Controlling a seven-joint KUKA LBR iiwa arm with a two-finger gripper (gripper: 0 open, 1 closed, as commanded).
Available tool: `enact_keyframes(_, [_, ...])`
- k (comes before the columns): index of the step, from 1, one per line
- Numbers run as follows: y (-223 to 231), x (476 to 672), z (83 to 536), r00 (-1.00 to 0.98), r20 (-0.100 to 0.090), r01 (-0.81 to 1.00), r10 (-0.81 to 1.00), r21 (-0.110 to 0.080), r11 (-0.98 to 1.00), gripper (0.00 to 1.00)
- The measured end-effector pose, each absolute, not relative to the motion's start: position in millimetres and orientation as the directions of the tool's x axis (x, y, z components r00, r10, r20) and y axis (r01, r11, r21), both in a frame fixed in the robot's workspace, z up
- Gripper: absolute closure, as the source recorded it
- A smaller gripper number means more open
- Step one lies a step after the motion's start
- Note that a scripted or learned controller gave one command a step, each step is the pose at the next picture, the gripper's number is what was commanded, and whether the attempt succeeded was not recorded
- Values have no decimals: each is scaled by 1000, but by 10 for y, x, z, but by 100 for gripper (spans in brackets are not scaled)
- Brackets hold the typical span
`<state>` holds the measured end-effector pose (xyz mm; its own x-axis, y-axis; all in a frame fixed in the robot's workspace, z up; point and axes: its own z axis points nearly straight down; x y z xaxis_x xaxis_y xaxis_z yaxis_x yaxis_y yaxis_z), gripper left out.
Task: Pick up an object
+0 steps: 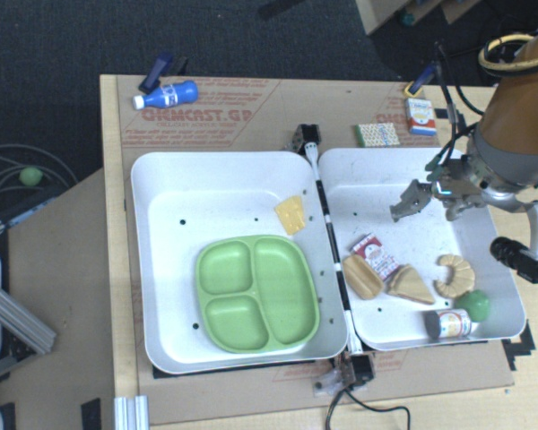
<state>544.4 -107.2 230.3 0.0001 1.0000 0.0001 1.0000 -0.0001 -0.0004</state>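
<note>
Croissant (455, 274) and neighbouring snacks lying at five o'clock in right bin (377, 173), untouched. Pincer (430, 200) hovering at one o'clock, fingers spread, pinching nothing. Approach step; next: swing toward five o'clock, descend, close.

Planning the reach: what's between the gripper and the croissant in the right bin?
Bare white bin floor. In the camera view nothing lies between the gripper and the croissant.
</note>
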Motion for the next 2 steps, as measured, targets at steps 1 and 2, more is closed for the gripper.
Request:
enact_keyframes(1, [-697,5378,1841,-1,1,1000,1000,-2,1,0])
enact_keyframes(2, [-1924,5043,1719,4,-1,1000,1000,-2,-4,0])
